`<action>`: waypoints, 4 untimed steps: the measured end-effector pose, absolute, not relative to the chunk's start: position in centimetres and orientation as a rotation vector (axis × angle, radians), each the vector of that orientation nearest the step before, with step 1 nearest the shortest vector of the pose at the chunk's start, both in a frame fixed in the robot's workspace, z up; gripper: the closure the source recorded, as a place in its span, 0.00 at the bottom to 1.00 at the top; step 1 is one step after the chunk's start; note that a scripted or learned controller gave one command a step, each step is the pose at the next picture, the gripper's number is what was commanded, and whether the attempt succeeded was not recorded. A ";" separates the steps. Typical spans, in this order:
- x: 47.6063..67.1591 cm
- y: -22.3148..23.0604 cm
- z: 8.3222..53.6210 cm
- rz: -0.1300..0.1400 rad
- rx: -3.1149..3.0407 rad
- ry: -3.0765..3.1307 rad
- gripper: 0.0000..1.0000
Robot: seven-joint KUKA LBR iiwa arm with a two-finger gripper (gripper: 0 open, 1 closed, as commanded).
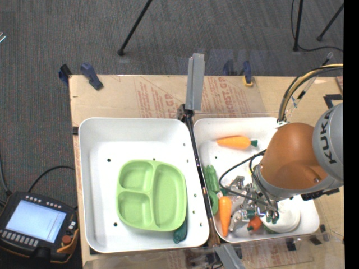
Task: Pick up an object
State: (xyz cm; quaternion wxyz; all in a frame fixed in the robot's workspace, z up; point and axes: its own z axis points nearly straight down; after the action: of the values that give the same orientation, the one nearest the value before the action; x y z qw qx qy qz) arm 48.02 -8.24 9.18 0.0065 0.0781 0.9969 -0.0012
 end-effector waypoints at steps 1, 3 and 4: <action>48.1 -8.3 9.2 -0.008 0.040 3.127 0.00; 48.1 -8.9 9.2 0.001 -0.022 3.126 0.00; 49.8 -15.8 9.2 -0.001 -0.416 3.101 0.00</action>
State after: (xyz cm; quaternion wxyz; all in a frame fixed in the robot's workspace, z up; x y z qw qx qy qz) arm 49.77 -15.79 9.20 0.0064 -0.1330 0.9911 -0.0004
